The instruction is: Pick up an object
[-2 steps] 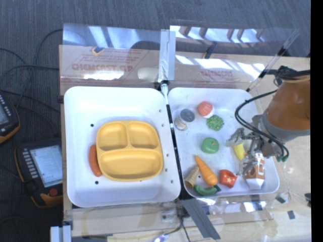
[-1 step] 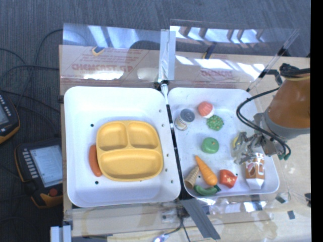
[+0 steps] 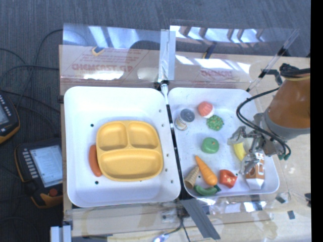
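My gripper (image 3: 252,153) hangs low over the right side of the right bin (image 3: 227,97), below the orange wrist band. A yellow banana-like piece (image 3: 238,150) lies just to its left. A small white and orange carton (image 3: 256,173) lies right under and in front of it. Further left in this bin are a carrot (image 3: 206,169), a red pepper (image 3: 227,178), a green round fruit (image 3: 210,145), a broccoli piece (image 3: 215,122), a red-orange fruit (image 3: 205,109) and a small grey-lidded jar (image 3: 185,117). I see nothing lifted by the gripper.
An ice cream cone (image 3: 192,175) and a green vegetable (image 3: 206,189) lie at the right bin's front edge. The left bin (image 3: 81,102) holds a yellow divided tray (image 3: 130,150) with a red sausage (image 3: 94,160) beside it. Black cables loop by the wrist.
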You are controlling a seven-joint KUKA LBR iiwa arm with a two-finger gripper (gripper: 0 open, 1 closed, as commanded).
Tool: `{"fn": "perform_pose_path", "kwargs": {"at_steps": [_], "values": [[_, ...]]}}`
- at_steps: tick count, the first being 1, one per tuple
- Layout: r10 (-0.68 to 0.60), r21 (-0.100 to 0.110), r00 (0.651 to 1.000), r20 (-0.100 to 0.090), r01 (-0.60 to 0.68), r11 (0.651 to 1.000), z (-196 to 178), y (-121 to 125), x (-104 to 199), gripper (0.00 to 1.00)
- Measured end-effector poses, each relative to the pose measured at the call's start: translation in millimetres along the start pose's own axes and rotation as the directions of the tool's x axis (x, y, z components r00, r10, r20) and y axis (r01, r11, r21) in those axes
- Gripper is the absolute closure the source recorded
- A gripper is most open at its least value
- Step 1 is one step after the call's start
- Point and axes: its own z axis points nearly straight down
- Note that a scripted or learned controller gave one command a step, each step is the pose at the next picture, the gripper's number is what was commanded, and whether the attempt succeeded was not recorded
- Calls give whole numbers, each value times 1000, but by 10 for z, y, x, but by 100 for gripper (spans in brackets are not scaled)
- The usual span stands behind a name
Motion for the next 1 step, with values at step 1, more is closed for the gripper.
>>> {"fn": "perform_pose_path", "kwargs": {"at_steps": [1], "values": [[88, -12, 996, -8, -88, 996, 193, -3, 94, 0]]}}
